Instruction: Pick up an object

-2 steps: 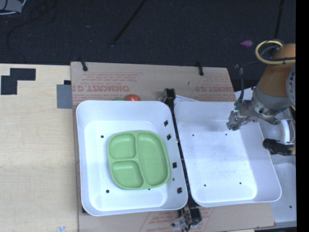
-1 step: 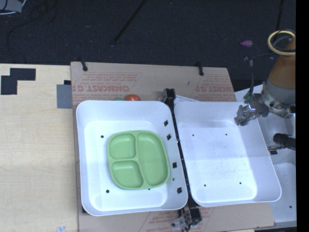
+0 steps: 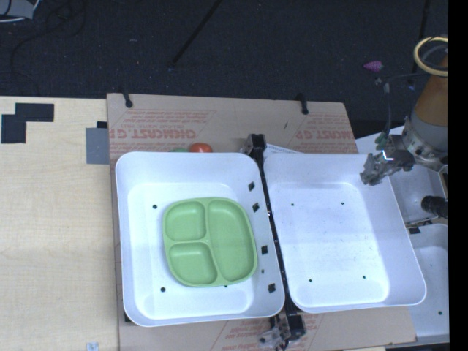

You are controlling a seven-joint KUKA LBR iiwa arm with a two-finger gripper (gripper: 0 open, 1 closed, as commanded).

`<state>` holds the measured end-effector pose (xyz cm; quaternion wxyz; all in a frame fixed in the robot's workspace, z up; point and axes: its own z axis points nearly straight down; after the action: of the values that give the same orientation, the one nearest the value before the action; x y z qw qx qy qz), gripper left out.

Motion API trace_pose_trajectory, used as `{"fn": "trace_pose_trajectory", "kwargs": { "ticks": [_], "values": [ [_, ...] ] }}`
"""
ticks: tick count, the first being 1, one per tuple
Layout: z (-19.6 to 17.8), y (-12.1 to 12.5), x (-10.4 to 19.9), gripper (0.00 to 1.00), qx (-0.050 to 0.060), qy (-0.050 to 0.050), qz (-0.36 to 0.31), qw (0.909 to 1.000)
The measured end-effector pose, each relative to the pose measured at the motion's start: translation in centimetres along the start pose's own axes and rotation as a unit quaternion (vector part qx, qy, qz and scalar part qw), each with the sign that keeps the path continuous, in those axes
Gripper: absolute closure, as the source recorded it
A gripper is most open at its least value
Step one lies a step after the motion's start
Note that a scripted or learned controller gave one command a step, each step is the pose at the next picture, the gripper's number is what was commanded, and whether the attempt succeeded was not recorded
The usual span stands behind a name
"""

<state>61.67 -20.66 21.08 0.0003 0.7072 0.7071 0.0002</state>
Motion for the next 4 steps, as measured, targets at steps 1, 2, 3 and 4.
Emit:
{"fn": "trace_pose_trajectory", "kwargs": {
  "ticks": [1,2,3,4],
  "values": [
    [-0.3,-0.9,4.4,1.0,0.002,0.001,-0.002,1.0],
    [-1.3,-1.4,9.2,1.0,0.002,0.002,-0.002,1.0],
    [-0.4,-2.0,14.2,1.0,0.003,0.001,-0.002,1.0],
    [-1.0,-1.5,20.0,1.0,0.001,0.001,-0.002,1.0]
  ]
}}
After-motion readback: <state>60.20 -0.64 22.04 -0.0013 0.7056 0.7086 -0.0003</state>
